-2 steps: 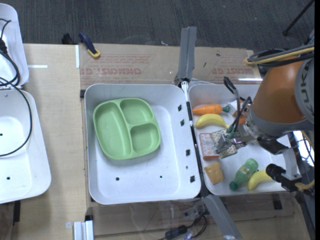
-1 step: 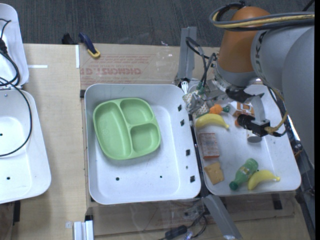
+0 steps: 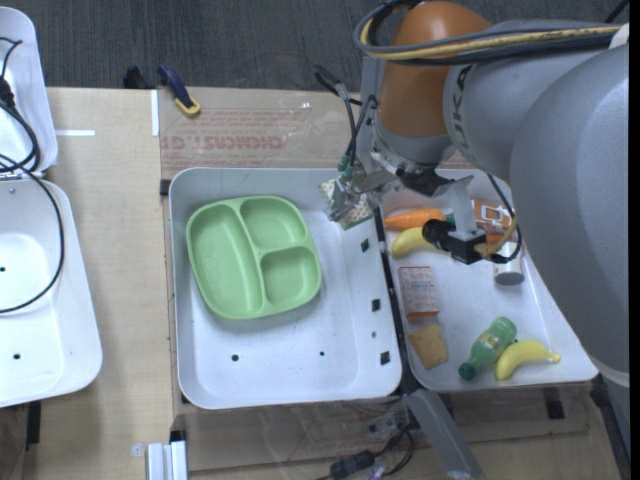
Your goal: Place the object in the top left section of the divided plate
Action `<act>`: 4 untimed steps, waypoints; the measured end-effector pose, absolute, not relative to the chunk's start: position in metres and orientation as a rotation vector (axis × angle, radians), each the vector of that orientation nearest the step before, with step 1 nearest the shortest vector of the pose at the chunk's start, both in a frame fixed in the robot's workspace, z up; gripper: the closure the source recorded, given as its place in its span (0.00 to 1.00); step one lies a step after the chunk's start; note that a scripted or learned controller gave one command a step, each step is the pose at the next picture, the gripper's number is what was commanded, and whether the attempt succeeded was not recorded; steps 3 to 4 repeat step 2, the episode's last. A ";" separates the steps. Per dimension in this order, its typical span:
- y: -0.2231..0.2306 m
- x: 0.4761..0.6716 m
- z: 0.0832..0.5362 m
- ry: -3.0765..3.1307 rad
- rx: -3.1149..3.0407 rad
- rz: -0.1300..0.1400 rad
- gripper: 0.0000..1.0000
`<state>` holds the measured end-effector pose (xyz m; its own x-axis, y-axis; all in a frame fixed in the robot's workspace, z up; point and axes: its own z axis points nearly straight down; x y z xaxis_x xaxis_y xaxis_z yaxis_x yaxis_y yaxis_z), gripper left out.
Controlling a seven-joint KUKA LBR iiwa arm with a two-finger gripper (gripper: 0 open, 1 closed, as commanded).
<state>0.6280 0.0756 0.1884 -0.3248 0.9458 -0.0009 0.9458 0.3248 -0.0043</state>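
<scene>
the grey arm point(image 3: 540, 98) reaches in from the right, its orange band point(image 3: 430, 68) bulging above the wrist. the gripper point(image 3: 349, 200) hangs at the left bin's upper right edge, its fingers closed on a small crumpled greyish object point(image 3: 345, 208).

We see a pale green divided plate point(image 3: 255, 256) in the white left bin point(image 3: 270, 368). In the white right bin point(image 3: 480, 308) lie an orange carrot point(image 3: 412, 219), two yellow bananas point(image 3: 408, 240) point(image 3: 525, 357), a green bottle point(image 3: 487, 346), a tan cracker point(image 3: 430, 346) and a red-and-white packet point(image 3: 418, 290). The arm point(image 3: 540, 118) is grey with an orange band point(image 3: 430, 68). The surface point(image 3: 110, 138) is light wood; a blue-and-yellow clamp point(image 3: 178, 91) sits in the upper left of the frame.
</scene>
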 end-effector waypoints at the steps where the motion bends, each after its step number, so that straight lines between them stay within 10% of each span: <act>1: 0.127 0.659 0.161 -2.717 -1.574 0.007 1.00; 2: 0.127 0.659 0.162 -2.718 -1.573 0.007 0.00; 4: 0.127 0.659 0.162 -2.718 -1.573 0.007 0.00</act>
